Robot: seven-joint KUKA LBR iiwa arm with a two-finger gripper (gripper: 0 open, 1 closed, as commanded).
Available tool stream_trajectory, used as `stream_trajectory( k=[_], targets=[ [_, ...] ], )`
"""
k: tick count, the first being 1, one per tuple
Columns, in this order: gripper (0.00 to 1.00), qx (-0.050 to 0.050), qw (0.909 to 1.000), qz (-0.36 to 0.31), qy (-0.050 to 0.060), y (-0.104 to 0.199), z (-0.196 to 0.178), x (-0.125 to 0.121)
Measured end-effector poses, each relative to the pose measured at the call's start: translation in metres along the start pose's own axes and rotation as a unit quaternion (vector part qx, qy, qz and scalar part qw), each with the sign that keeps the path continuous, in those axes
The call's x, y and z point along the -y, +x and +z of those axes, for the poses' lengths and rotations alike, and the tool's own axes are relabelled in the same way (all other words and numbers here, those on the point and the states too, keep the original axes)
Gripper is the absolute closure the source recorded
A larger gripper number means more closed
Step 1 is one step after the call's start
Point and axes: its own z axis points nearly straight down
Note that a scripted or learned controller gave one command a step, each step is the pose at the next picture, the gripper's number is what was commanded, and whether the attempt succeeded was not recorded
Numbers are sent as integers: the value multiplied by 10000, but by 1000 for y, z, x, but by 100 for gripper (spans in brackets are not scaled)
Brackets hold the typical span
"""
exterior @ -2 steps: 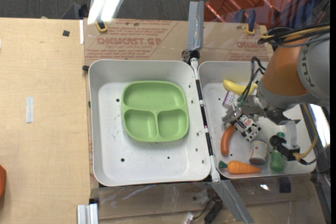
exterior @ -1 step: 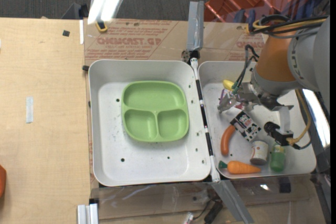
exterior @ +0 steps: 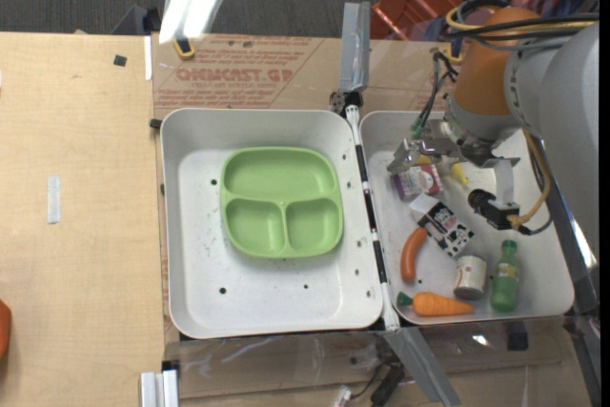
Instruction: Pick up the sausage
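Observation:
The sausage [exterior: 412, 254] is a small curved orange-red piece lying in the right bin [exterior: 553, 300], close to its left wall and towards the front. My gripper [exterior: 420, 155] hangs at the back of that bin, under the orange-banded wrist, just over a pink and purple packet [exterior: 420, 182]. It is about a hand's width behind the sausage and not touching it. The wrist hides the gripper's tips.
Around the sausage lie a black-and-white box [exterior: 446, 226], a small can [exterior: 469, 275], a green bottle [exterior: 504, 275] and a carrot [exterior: 440, 304] at the front wall. A yellow item [exterior: 459, 173] lies by the packet. The left bin [exterior: 191, 291] holds a green divided plate [exterior: 283, 201].

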Motion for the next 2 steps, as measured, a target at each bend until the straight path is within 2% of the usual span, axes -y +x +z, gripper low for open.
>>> stream_trajectory(
  k=[1, 2],
  targets=[
    [0, -9, 9998, -205, 8, 1, 1, 106],
    [100, -1, 9998, -182, -1, -1, -9, 105]
  ],
)
